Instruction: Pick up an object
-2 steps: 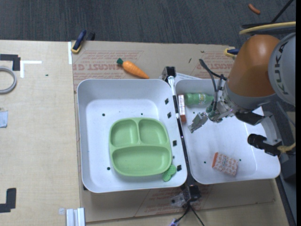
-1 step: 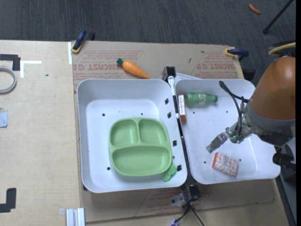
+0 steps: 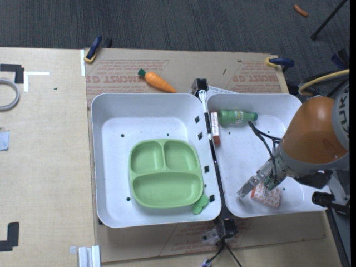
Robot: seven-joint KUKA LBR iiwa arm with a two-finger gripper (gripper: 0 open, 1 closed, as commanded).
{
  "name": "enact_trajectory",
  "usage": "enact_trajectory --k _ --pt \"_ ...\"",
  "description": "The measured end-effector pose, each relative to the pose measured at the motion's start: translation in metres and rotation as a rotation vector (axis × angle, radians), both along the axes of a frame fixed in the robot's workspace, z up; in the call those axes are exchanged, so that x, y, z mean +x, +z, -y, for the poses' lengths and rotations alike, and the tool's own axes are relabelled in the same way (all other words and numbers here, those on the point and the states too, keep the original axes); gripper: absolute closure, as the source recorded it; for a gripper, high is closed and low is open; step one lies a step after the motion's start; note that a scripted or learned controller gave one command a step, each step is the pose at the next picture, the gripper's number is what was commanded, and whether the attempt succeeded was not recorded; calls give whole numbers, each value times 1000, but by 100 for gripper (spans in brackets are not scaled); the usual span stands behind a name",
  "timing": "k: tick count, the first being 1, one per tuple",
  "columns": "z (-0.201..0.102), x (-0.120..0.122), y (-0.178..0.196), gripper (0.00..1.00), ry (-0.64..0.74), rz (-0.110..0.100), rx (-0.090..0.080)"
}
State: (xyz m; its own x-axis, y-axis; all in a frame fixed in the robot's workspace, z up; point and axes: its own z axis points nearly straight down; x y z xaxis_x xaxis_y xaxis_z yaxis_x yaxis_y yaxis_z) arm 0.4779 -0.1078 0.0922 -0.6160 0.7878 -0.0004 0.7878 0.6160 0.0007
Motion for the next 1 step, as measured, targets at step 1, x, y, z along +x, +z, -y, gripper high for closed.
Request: enact_trajectory --k 1 --pt "0 1 10 100 -4 2 0"
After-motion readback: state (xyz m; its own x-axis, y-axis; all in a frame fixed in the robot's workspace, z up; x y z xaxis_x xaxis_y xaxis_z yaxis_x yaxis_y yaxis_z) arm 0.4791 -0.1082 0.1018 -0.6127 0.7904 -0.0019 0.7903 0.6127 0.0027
